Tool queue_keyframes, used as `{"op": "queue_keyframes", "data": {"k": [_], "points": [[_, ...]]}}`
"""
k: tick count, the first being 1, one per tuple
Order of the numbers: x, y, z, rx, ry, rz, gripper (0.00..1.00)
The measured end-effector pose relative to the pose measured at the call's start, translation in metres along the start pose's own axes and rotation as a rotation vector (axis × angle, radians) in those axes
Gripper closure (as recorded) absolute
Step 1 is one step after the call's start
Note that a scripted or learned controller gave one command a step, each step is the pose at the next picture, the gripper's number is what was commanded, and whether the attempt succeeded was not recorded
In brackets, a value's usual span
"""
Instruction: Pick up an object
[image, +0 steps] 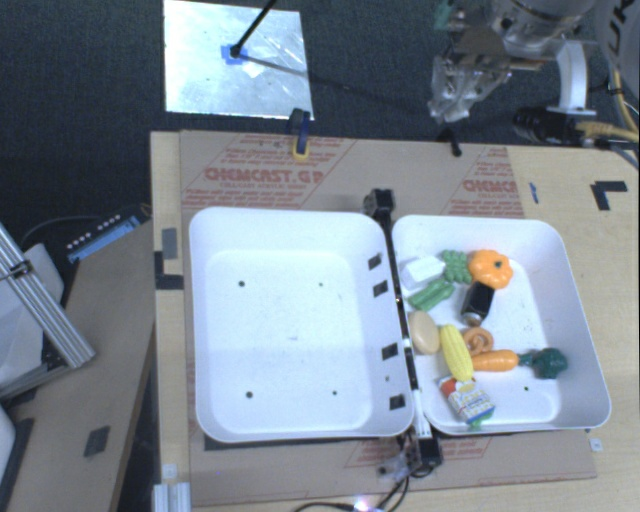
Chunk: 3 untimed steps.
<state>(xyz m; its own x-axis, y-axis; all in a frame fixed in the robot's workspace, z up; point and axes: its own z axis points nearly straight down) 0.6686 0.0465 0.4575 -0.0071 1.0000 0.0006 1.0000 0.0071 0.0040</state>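
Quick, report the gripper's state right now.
Gripper: raised above the bench behind the right bin, holding nothing visible; open or closed cannot be told.

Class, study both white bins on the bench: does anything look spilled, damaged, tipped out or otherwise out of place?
Nothing stands out. The toy foods, such as the corn cob, carrot and orange pumpkin, lie jumbled but inside the right bin. The pincer hangs above the bench, beyond the bins.

Two shallow white plastic bins, left (215, 330) and right (560, 290), smooth with a faint sheen. Brown matt cardboard sheet (330, 170) beneath, printed in red. Shiny crinkled metallic foil square (238, 58) at 11 o'clock. Glossy orange plastic pumpkin (490, 268) and yellow plastic corn cob (456, 352), ridged.
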Motion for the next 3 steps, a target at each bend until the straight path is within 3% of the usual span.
{"op": "queue_keyframes", "data": {"k": [3], "points": [[0.075, 0.001, -0.079, -0.001, 0.0, 0.002, 1.0]]}}
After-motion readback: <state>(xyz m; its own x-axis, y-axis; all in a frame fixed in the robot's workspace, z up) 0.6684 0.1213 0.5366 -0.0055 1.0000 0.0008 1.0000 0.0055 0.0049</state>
